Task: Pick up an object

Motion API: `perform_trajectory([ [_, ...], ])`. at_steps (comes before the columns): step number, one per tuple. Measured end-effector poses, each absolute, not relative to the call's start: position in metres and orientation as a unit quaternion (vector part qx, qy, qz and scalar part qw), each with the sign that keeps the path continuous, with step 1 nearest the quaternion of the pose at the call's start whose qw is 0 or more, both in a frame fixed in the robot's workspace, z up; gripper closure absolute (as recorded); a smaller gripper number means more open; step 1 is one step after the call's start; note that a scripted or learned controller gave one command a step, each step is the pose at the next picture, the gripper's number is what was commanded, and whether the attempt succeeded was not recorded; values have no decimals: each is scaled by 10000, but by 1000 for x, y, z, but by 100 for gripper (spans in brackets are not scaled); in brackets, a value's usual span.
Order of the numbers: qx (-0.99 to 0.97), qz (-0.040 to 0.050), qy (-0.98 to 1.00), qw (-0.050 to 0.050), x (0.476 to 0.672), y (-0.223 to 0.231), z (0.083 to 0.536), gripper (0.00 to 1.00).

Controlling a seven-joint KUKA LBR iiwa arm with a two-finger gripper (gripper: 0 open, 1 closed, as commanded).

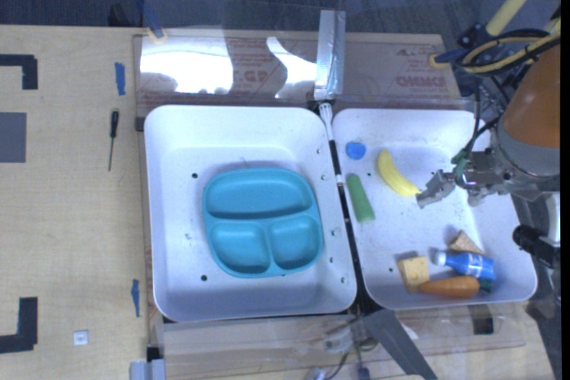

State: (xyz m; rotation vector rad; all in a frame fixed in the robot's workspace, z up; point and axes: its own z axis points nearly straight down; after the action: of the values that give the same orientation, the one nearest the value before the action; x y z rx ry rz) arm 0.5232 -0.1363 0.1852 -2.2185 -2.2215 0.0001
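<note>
Hovering over the right bin (499, 125), the tool (434, 190) sits just right of the yellow banana (395, 174); whether it is released or clenched, I cannot tell. Left of the banana lie a green stick (361, 197) and blue cap (355, 150).

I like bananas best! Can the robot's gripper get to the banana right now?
Probably yes. The gripper hangs just right of the banana in the right bin, with bare floor between them. The green stick lies on the banana's far side.
</note>
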Motion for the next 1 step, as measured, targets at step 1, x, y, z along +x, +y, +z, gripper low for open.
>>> perform_trajectory([
  [1, -7162, -36, -6979, -46, 598, -99, 89, 0],
])
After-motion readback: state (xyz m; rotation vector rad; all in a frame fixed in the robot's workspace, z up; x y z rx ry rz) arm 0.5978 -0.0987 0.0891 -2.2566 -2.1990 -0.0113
